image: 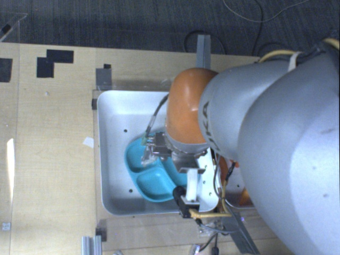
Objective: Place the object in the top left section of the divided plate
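In the shallow white bin (pixel 114 121) on the left of the pale wooden worktop (pixel 53 169), we see the blue plastic divided plate (pixel 154 187) lying toward the near wall, partly covered by the grey arm (pixel 276 142). The gripper (pixel 152 147) hangs over the plate's upper part. We cannot tell how far open it is, or whether it holds anything.

Pale wooden bench (pixel 48 185), white bin (pixel 114 116) on it; black patches (pixel 53 61) at upper left, white scrap (pixel 88 141) beside bin
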`<action>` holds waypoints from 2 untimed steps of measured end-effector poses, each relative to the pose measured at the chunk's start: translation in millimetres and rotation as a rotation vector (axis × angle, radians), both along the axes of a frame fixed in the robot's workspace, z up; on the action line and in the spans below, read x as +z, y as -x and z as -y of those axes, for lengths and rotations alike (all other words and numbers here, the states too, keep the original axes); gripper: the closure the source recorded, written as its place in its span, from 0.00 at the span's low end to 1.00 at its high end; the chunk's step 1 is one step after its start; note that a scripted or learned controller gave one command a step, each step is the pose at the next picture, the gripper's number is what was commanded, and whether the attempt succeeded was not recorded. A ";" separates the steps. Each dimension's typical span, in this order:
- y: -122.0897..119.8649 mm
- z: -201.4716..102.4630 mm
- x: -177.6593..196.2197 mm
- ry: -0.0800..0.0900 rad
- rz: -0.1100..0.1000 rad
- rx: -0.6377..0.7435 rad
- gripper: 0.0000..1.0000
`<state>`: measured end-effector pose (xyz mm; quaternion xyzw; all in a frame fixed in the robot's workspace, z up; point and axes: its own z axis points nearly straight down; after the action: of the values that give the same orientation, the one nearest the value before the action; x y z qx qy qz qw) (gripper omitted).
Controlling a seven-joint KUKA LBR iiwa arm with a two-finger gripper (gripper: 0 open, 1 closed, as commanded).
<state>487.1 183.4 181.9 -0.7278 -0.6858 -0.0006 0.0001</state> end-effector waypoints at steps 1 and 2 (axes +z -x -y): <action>-62.1 37.9 146.9 0.000 0.005 0.273 0.00; -62.8 35.7 157.7 0.000 0.008 0.282 1.00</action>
<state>549.9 147.7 339.6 -0.6241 -0.7813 -0.0037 -0.0026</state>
